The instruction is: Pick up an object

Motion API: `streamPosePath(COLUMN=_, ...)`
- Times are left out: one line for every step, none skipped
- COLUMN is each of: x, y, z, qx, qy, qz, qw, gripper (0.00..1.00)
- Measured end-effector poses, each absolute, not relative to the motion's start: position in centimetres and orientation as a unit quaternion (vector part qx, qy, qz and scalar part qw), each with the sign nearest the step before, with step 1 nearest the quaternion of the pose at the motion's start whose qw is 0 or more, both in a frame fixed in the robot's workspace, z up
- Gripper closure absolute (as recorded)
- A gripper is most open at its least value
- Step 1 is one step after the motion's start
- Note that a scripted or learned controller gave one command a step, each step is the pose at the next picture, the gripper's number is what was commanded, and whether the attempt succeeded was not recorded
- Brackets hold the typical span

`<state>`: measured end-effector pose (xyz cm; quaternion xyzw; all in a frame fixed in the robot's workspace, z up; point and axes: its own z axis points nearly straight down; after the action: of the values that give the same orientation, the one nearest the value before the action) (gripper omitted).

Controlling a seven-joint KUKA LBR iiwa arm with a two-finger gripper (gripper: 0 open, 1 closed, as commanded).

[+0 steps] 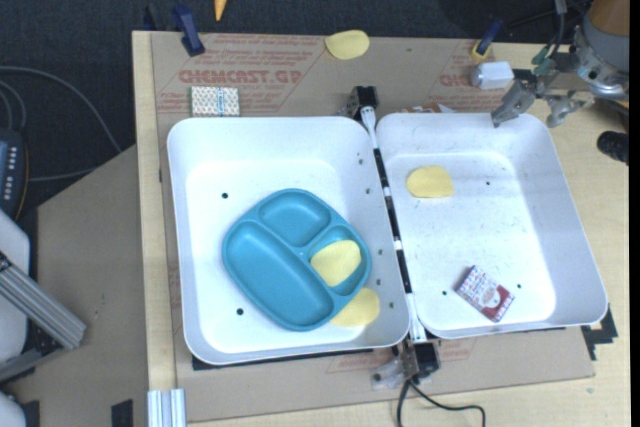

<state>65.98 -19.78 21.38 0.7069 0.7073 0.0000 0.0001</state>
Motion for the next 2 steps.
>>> streamPosePath(x=64.6, y=-14.5, z=13.4, qx=0.706, qy=0.708, qz=-0.0004, qw=-0.002, gripper=0.00)
streamPosePath(x=64.9, y=-9.1, z=8.4, qx=0.706, qy=0.708, qz=-0.0004, qw=-0.002, gripper=0.00)
